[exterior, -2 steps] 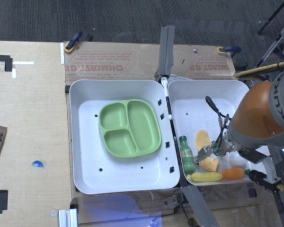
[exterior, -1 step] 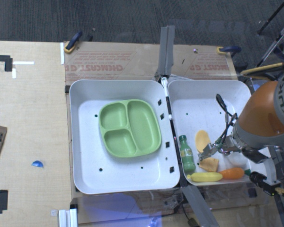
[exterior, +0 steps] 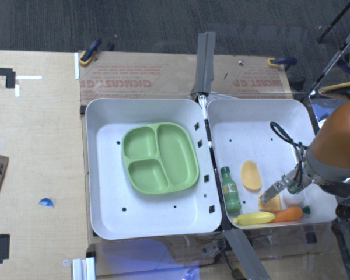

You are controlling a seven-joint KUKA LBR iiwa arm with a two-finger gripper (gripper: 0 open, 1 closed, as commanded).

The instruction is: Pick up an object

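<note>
Claw [exterior: 270, 195] low in your right bin [exterior: 262, 111], touching an orange-tan piece [exterior: 272, 203]; opening unclear; piece looks light, smooth; pinch its narrow sides.

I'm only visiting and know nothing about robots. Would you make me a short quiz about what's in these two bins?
1. True or false: the green three-compartment plastic tray lies in the left white bin.
2. Which lies nearest the right white bin's front wall? A) small green bottle B) yellow banana C) pale orange oval piece
3. Fill in: the orange carrot lies beside the ____.

Key: 1 true; 2 B; 3 banana.
</note>
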